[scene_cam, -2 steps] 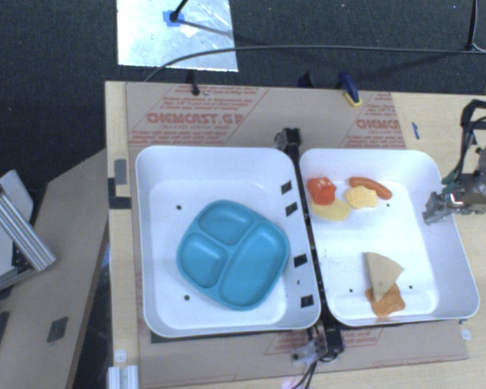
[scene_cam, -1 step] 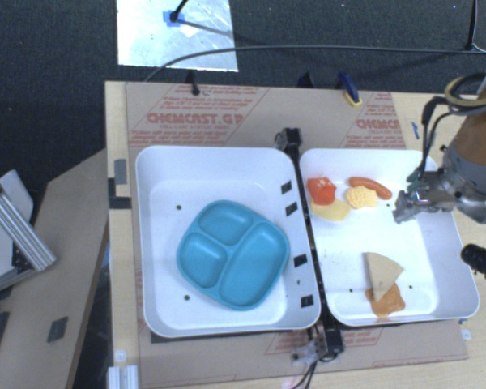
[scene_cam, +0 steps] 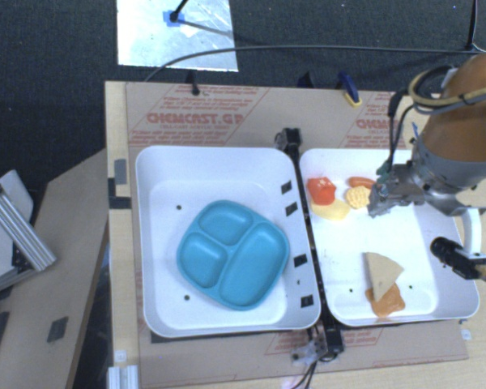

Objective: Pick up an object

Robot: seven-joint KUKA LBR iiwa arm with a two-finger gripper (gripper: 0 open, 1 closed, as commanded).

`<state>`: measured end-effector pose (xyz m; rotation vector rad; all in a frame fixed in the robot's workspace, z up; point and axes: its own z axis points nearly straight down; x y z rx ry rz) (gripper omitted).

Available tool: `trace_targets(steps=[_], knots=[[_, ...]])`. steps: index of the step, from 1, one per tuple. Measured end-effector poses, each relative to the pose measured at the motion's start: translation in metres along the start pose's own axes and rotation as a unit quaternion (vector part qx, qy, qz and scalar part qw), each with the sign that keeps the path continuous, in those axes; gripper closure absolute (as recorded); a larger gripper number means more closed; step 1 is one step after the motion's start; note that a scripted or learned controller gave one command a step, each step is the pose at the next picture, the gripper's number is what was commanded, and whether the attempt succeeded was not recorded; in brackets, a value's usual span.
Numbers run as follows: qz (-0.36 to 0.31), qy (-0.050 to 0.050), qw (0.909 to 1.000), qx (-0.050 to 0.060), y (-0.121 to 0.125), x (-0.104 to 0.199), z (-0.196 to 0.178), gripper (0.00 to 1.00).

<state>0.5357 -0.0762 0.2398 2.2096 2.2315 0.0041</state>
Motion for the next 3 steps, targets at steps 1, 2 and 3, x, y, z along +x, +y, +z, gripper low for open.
trace_targets(steps=[1,2,3], knots=[[0.000,0.000,1.0000,0.000,0.006,0.046,-0.003,1.00],[0.000,0.000,1.0000,0.001,0.009,0.099,0.011,1.00],[0.000,0.000,1.0000,0.001,0.011,0.144,0.018,1.00]])
